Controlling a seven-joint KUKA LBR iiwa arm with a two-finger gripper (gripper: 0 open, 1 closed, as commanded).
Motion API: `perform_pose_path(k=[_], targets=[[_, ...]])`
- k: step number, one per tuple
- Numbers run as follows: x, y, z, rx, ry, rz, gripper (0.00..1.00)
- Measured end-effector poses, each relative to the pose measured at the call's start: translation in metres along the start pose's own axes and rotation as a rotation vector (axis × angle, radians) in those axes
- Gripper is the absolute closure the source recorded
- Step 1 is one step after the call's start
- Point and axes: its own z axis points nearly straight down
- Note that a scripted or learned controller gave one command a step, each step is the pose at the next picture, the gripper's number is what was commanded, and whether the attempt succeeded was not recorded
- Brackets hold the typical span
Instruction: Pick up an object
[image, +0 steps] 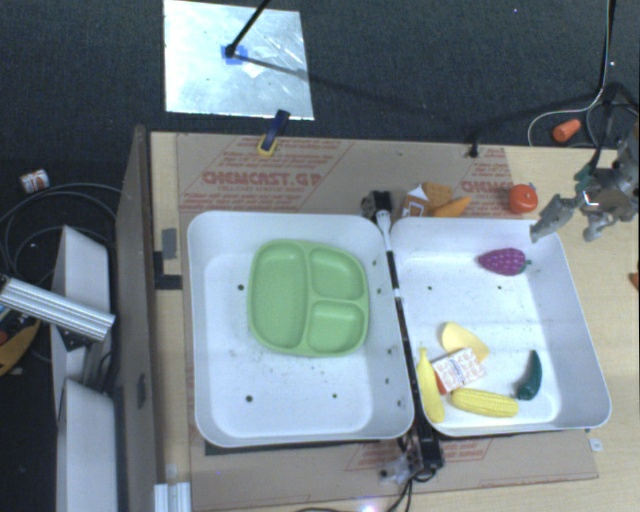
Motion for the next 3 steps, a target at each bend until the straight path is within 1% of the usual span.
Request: perform_pose_path(k=[1, 2, 3], targets=[[-0.003, 0.003, 0.164, 0.009, 0.003, 0.002, 0.00], [-0.004, 0.059, 0.186, 0.003, 0.003, -0.001, 0.00], [-0.004, 0.058, 0.176, -0.004, -0.001, -0.004, 1.00]])
